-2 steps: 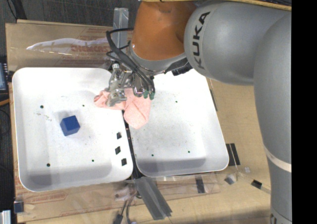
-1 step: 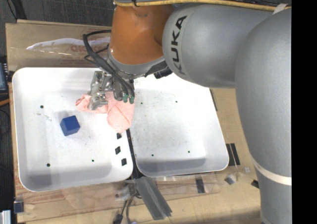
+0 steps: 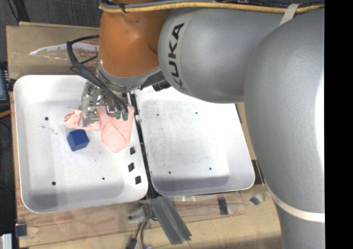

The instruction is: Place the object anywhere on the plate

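A small blue block (image 3: 78,140) lies in the left bin (image 3: 33,176), left of centre. Just right of it is a pink, flat, plate-like piece (image 3: 116,134), and a smaller pink patch (image 3: 72,118) shows just above the block. My gripper (image 3: 92,109) hangs low over the spot between the two pink areas, directly above and slightly right of the blue block. Its metal body hides whatever joins the pink parts. Nothing can be seen held in it.
The right bin (image 3: 198,149) lies under the arm's big grey link. The ridge where the two bins meet (image 3: 140,149) runs just right of the pink piece. Cables loop off the orange wrist (image 3: 127,38) at the left bin's back edge.
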You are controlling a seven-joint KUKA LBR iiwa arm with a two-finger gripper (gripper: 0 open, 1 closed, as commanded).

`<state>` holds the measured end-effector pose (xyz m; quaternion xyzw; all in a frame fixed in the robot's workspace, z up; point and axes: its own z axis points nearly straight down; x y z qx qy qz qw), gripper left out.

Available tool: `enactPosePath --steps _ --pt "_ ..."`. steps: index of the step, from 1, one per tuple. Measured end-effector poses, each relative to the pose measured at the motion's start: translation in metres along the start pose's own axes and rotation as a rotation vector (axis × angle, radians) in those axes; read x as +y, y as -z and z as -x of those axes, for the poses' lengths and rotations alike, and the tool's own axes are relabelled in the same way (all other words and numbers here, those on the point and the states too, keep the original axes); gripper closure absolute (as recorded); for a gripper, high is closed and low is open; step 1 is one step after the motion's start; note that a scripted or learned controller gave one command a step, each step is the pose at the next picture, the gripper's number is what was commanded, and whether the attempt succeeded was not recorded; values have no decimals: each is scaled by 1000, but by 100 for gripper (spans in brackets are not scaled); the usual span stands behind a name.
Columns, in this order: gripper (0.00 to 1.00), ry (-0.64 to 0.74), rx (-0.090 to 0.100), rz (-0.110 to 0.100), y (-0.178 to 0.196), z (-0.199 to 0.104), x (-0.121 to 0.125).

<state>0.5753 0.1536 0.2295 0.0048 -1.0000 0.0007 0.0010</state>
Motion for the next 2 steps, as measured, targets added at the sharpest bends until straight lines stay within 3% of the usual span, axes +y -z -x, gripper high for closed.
enactPosePath --steps 1,2 --pt "100 -1 1 -1 1 -29 43" --pt "0 -1 0 -1 1 -29 43"
